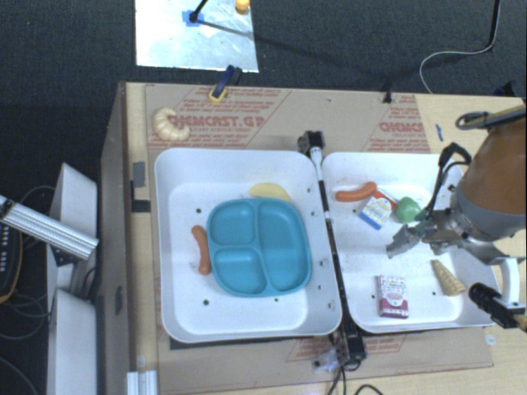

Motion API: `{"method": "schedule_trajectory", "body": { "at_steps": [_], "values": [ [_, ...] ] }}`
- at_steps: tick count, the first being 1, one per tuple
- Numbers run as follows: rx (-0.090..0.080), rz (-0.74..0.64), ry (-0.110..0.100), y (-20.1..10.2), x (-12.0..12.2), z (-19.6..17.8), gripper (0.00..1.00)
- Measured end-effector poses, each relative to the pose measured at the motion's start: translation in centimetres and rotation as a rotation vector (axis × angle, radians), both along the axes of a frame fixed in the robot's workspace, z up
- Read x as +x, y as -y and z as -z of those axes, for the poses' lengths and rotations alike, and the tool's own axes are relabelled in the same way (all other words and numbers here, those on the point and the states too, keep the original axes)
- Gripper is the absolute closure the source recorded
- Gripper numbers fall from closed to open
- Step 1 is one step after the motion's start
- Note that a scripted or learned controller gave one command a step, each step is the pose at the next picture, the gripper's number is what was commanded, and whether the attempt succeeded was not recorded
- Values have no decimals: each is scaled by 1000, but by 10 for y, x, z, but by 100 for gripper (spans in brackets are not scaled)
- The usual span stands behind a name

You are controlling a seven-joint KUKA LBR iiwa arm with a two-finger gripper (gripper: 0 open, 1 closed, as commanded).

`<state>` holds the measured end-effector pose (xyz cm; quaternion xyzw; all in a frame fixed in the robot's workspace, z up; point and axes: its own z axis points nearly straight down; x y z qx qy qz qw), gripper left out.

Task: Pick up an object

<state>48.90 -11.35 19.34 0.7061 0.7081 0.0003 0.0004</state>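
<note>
- White plastic: two shallow bins sit side by side on the cardboard-topped bench; the right bin (pixel 346 299) is the landmark for every position below.
- Gripper (pixel 402 243) hangs over the middle of the right bin, its arm (pixel 494 179) entering from that bin's right side.
- Claw state: cannot tell. The tip is small and dark against the white floor, and nothing is visibly clamped in it.
- Candidate objects inside the right bin: red packet (pixel 392 295) near the front wall; cone-shaped item (pixel 449 276) at front right; orange sausage (pixel 356 192) at the back left; blue-and-white carton (pixel 376 211) and green object (pixel 407 209) just in front of the sausage.
- All five appear to rest on the bin floor.
- Left of the right bin, in the other bin: blue divided tray (pixel 258 247), second sausage (pixel 202 249), pale yellow item (pixel 270 192).
- Progress, as judged: the approach looks under way and no pick is confirmed. Remaining: close on one object and lift it clear.
- Nearest candidates to the tip: carton, green object.
</note>
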Motion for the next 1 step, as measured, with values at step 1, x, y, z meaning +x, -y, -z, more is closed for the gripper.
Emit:
{"method": "schedule_trajectory", "body": {
  "at_steps": [1],
  "values": [
    [1, 1, -3, 14, 50, 101, 0]
  ]
}}
